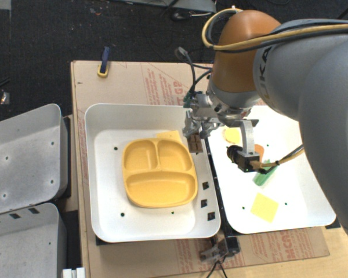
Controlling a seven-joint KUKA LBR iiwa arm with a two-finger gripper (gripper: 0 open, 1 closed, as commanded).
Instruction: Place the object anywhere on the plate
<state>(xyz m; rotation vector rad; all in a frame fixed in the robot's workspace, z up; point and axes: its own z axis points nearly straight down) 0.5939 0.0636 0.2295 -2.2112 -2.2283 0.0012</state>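
Observation:
A yellow plate (pixel 160 172) with three compartments lies in the left white bin (pixel 98 155). My gripper (pixel 194 140) hangs just past the plate's far right corner, over the left bin's right wall. I see nothing clearly between its tips. A pale yellow flat piece (pixel 170 135) peeks out behind the plate's far edge, just left of the gripper. In the right bin (pixel 301 213) lie a yellow square block (pixel 264 207), a green piece (pixel 262 177), a small orange piece (pixel 258 149) and a yellow piece (pixel 232 135).
The arm's big grey body covers the right bin's far right part. White trays (pixel 23 149) stand off the bench at the left. A blue and yellow clamp (pixel 104 61) sits on the cardboard's far edge.

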